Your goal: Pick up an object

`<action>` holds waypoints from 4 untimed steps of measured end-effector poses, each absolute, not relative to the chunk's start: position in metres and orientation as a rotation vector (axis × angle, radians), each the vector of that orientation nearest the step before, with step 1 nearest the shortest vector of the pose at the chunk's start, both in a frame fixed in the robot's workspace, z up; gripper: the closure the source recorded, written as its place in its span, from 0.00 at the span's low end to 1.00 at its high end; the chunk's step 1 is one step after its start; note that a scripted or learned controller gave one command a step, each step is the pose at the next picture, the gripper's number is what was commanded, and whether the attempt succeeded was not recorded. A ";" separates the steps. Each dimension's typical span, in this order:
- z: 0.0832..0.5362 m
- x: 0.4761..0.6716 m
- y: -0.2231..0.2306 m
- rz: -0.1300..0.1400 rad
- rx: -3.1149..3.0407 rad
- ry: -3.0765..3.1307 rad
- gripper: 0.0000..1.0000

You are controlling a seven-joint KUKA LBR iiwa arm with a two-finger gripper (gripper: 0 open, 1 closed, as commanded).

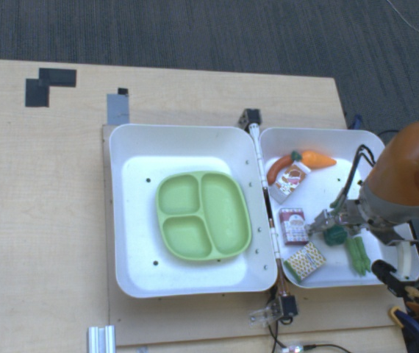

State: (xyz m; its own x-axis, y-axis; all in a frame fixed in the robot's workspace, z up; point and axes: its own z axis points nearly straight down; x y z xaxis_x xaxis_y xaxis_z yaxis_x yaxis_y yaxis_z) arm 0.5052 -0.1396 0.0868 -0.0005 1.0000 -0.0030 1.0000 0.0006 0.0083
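Note:
My gripper is low in the right bin, near its middle. A small dark green round thing lies right under its tip; whether it is held I cannot tell. A maroon box sits just to the left of the gripper. A light green long piece lies to its lower right. A yellow patterned packet rests near the bin's front left corner. Farther back lie an orange carrot, a red sausage-shaped piece and a white and red packet.
The left bin holds a light green divided plate. The arm's orange band hangs over the right bin's right side. Cables and clips lie along the bench's front edge below the bins.

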 end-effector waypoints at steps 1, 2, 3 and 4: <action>0.099 0.508 -0.139 0.013 2.209 2.215 1.00; 0.195 0.556 -0.092 0.005 2.214 2.224 1.00; 0.214 0.487 -0.048 0.003 2.215 2.226 1.00; 0.207 0.527 0.047 0.004 2.217 2.227 1.00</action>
